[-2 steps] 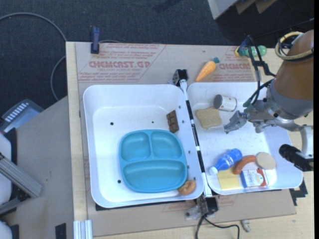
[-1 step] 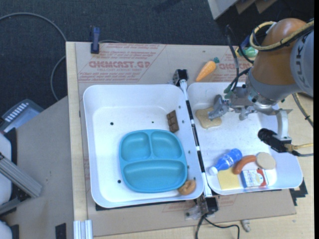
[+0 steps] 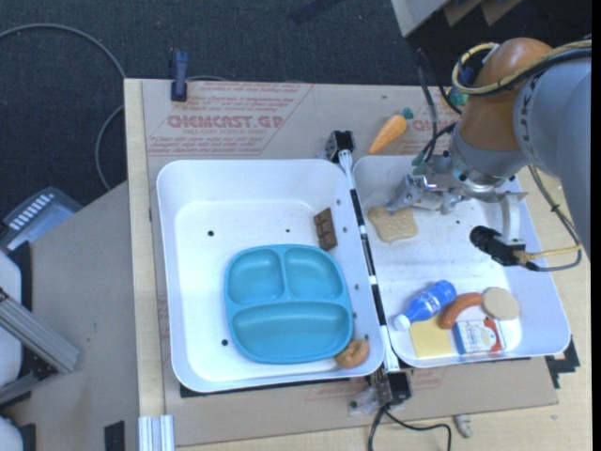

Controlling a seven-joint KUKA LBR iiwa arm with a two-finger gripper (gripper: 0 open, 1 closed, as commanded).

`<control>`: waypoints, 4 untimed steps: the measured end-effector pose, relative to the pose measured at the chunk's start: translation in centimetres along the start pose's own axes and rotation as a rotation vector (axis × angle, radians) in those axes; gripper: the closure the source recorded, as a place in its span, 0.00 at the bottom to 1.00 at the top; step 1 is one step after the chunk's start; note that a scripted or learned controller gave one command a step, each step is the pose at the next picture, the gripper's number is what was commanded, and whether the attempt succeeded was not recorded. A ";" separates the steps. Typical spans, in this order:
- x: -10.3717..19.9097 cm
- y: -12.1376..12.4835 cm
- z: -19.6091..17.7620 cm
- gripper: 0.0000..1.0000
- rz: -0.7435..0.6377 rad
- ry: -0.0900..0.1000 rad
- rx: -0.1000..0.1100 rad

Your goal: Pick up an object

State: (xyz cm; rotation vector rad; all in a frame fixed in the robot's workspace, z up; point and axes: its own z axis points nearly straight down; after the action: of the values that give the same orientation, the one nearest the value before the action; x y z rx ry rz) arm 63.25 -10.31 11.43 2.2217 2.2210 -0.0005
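Tan cracker (image 3: 392, 225) lies flat just below the hand (image 3: 420, 192); whether its grip is spread, I cannot tell. So thin a piece could slip out, or the hand could scrape the bin (image 3: 540, 294) floor.

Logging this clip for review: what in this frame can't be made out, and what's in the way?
- Gripper, camera view: a small metallic blur above the tan toast slice; contact can't be told.
- Carton: label too small to read.
- Brown piece: partly behind the blue divided plate; identity unclear.
- Arm: cut off by the right edge.
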 end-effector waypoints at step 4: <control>0.7 -7.3 2.7 0.00 0.001 -0.001 -0.006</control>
State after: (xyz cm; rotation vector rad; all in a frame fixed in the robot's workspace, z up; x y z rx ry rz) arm 55.96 -9.60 8.71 2.2195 2.2157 0.0051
